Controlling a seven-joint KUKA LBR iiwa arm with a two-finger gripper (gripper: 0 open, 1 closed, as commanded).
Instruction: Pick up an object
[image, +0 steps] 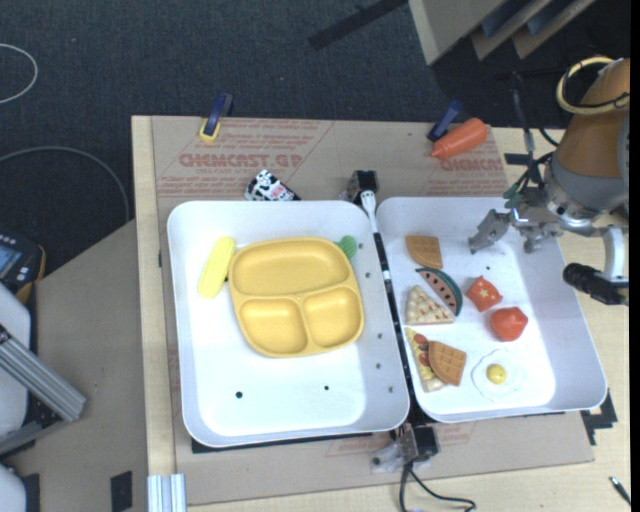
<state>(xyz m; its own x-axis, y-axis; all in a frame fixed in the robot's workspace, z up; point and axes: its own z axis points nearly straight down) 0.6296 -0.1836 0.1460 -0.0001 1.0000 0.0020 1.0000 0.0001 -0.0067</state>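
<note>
Step in hand: approach, judged from position. The grey two-finger gripper (510, 228) hangs over the right shallow white plastic bin (570, 345) near its 1 o'clock corner. The jaws appear spread apart, grasping nothing and touching no item. Nearest candidate: the small red plastic tomato piece (484, 292), toward 7 o'clock from the gripper. The next move calls for travel over it, then descent.

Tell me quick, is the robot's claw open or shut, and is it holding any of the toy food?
Claw: open, holding nothing, above the right bin near its top edge.
</note>
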